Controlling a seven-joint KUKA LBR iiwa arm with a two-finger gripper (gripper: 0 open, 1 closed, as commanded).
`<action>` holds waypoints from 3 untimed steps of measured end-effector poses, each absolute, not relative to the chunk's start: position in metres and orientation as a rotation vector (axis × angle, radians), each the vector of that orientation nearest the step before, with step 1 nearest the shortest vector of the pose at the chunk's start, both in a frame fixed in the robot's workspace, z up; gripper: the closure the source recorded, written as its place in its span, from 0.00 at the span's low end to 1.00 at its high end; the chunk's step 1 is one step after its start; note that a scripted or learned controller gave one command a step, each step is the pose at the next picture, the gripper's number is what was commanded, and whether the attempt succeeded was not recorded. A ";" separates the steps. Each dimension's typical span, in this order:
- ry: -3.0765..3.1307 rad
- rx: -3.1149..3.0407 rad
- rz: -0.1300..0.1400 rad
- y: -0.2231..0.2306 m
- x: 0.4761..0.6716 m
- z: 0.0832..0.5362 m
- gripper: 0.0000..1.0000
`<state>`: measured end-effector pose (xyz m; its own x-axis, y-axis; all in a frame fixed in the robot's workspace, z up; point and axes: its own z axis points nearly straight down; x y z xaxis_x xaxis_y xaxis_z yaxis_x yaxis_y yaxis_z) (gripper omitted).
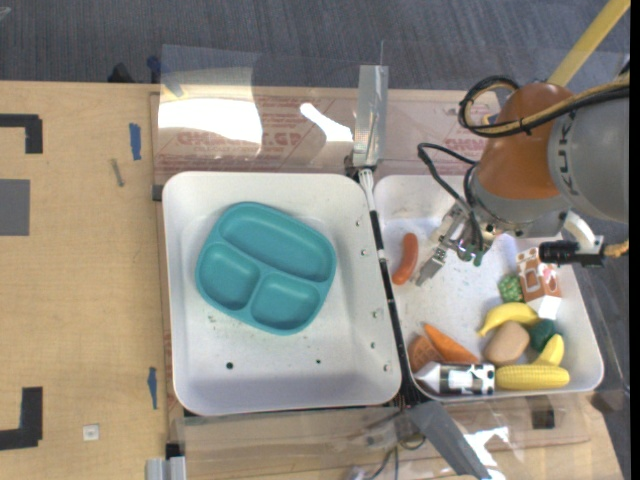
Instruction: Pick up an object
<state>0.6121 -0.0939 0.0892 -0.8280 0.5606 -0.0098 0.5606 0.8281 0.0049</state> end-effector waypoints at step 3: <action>2.885 1.216 0.010 -0.016 0.648 0.190 1.00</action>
